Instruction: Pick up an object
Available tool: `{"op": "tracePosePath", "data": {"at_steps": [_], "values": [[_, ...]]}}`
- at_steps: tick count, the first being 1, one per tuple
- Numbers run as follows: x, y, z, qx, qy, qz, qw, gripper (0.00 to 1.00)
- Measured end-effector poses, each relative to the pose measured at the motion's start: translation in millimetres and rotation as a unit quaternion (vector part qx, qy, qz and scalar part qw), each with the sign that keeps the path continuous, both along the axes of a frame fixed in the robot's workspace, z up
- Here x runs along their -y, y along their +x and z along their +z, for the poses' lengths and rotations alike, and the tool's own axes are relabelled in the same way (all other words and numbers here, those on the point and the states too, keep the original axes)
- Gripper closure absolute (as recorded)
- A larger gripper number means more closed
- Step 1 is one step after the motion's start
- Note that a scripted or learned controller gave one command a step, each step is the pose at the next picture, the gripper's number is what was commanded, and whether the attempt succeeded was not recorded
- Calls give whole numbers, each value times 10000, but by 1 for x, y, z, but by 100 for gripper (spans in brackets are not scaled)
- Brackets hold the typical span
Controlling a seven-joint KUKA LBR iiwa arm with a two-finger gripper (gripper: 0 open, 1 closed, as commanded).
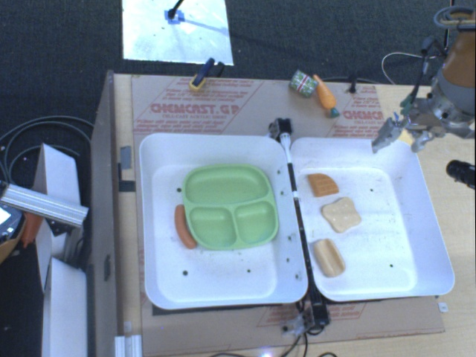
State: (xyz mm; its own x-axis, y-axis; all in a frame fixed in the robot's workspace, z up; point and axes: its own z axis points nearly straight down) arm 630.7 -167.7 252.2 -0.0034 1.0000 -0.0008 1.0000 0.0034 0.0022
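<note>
- Camera view: the gripper [402,135] hangs over the upper right corner of the right bin [431,229], at the end of the grey arm [455,88] that comes in from the right edge. Its two fingers stand apart, with nothing between them; one fingertip [381,141] points down-left over the bin's rim and the other sits near the bin's right wall.
- The right bin carries three pieces of toy food, all lying well apart from the gripper: an orange-brown bread slice [323,184] near the top left, a pale toast slice [341,215] just below it, and a tan bread roll [328,257] lower still, close to the divider between the bins.
- The left bin [160,274] bears a green compartment tray [230,207] lying flat near its middle. A toy sausage [183,226] lies just beside the tray's left edge, seemingly touching it.
- Behind the bins, on the cardboard sheet [193,110] under them, a toy carrot [326,95] and a small green can [303,82] lie side by side; a yellow-and-black clip [205,74] sits on the sheet's far edge.
- Black cables [52,136] loop on the floor at the left.
</note>
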Motion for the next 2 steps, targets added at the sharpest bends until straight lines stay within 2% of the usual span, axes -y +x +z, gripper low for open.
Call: {"op": "tracePosePath", "data": {"at_steps": [1,2], "values": [[-55,-48,-131,-25,10,5,10000,0],[-54,-46,-166,11,5,-8,10000,0]]}}
